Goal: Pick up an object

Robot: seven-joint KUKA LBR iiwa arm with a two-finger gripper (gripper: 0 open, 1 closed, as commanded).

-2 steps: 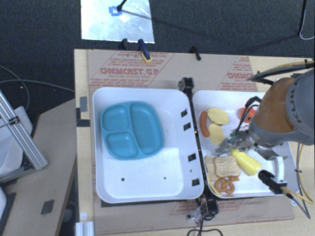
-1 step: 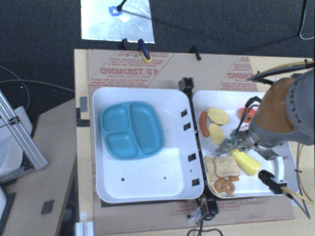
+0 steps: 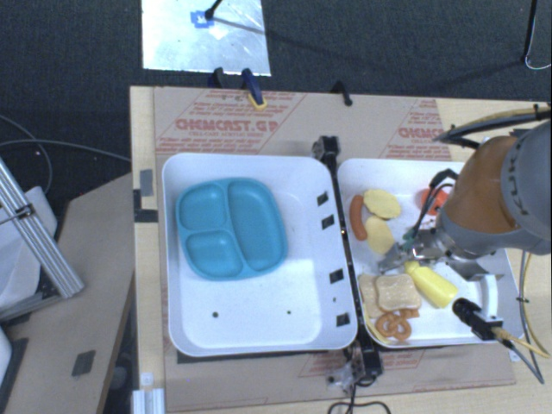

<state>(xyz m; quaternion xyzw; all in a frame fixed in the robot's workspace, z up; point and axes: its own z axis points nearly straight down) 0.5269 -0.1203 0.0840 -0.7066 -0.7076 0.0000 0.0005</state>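
Twice "CHEMCAST GP" reads across the bench's (image 3: 233, 115) far board; the gripper (image 3: 398, 257) jaws' opening cannot be told.

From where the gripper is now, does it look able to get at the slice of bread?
Probably yes: the gripper hangs just above the slice of bread, whose top lies uncovered, though a yellow banana crowds its right side.
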